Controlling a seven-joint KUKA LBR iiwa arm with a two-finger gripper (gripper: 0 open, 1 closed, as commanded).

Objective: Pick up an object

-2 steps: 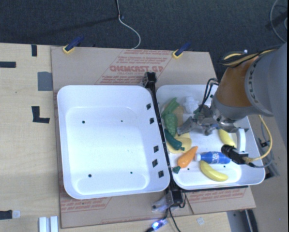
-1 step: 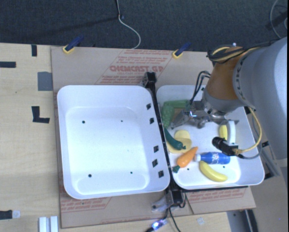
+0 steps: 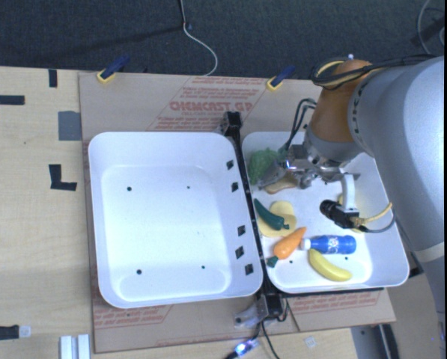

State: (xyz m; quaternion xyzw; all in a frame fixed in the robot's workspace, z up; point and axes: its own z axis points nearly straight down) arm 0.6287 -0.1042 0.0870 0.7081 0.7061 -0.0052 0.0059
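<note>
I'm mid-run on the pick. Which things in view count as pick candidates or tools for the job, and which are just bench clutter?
For the job:
claw, low in the right bin
green leafy toy
banana
carrot
blue bottle
yellow-and-green toy

Just lying about:
left bin
cardboard sheet
two yellow-and-blue clips
black tape marks

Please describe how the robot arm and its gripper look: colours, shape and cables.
The arm is thick, rounded and light grey, with an orange band above the wrist. The gripper is a small dark and metal-coloured assembly. Thin black cables loop beside the wrist.
</note>
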